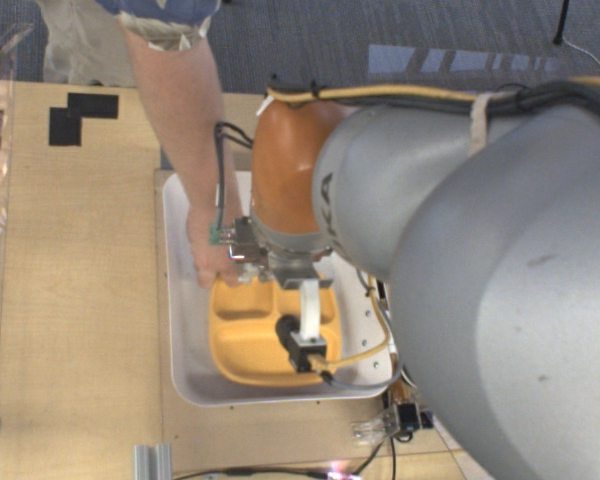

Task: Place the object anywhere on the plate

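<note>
A yellow plate [242,346] with divided compartments lies in the near part of a shallow white bin [180,363]. My gripper [283,290] hangs straight down over the plate's far right part, below the orange wrist band. The arm's large grey body covers the right half of the view and hides whatever lies under it. A person's hand [208,260] reaches into the bin from the far side and touches the plate's far left edge, right beside the gripper.
The person's forearm [180,108] stretches from the top of the view down into the bin. A black L-shaped mark [80,116] sits on the wooden bench at the far left. Cables and a small connector [392,423] lie at the bin's near right corner.
</note>
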You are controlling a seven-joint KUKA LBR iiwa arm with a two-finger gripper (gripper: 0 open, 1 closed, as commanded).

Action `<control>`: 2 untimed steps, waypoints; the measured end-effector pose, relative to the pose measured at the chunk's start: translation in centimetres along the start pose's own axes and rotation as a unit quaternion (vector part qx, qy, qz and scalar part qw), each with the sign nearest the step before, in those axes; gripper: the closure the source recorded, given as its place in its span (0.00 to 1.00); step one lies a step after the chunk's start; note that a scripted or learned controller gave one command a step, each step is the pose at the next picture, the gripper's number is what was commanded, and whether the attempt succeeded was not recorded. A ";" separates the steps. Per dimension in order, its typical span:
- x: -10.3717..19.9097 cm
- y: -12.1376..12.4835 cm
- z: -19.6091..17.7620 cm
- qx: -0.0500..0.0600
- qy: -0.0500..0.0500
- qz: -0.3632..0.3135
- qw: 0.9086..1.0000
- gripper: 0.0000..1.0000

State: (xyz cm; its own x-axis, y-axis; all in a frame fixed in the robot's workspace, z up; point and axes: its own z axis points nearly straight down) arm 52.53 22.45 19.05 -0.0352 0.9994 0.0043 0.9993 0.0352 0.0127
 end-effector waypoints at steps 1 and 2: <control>-0.1 -0.1 0.2 0.003 -0.001 0.000 1.000 0.00; -0.1 8.0 10.0 -0.005 0.000 0.206 0.979 0.00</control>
State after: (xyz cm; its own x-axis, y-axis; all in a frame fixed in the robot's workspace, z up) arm 60.67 22.65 9.18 0.3701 0.9289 0.0117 0.9287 -0.3703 0.0193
